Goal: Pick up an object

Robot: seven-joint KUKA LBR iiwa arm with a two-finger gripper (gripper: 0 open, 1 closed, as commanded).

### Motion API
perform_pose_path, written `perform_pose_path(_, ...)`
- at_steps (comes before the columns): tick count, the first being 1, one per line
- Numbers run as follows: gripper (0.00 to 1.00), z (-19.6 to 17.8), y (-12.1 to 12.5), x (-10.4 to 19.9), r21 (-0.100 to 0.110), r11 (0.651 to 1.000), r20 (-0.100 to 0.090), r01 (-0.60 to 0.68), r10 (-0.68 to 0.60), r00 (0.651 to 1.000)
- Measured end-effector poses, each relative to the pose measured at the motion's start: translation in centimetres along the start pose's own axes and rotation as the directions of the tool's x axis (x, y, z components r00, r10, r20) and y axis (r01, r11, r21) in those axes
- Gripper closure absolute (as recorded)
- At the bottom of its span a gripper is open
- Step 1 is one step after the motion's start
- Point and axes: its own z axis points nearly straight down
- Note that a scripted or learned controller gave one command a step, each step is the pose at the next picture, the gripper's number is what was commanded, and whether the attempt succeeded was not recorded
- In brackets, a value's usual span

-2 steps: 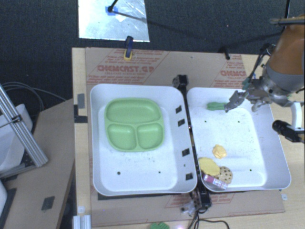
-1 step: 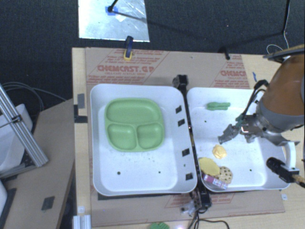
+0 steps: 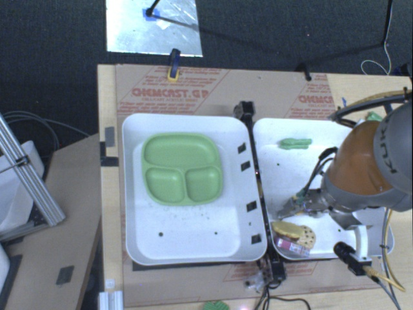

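My gripper [image 3: 292, 206] reaches into the right bin [image 3: 322, 133] from the right, low over its front left part. Just below it lies a small pile: a yellow curved piece [image 3: 286, 228], a tan speckled cookie-like item [image 3: 304, 238] and a pinkish wrapped item [image 3: 289, 245]. The gripper tip hangs just above the yellow piece; whether it touches is unclear. A small green object [image 3: 295, 144] lies apart near the bin's back edge. The grey arm with its orange band [image 3: 358, 160] hides the bin's right half.
The left bin [image 3: 193, 237] holds a green divided plate [image 3: 183, 168]. A black divider [image 3: 251, 173] runs between the bins. Cables [image 3: 368, 102] loop near the arm at the right. A shiny sheet [image 3: 153, 18] lies on the dark floor behind the bench.
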Motion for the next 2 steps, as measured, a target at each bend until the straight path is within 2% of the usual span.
perform_pose_path(1,1.00,-1.5,0.2,-0.1,-0.003,1.000,0.000,-0.001,0.001,1.000)
perform_pose_path(2,1.00,-10.9,-0.1,8.0,-0.007,1.000,-0.003,0.012,-0.012,1.000)
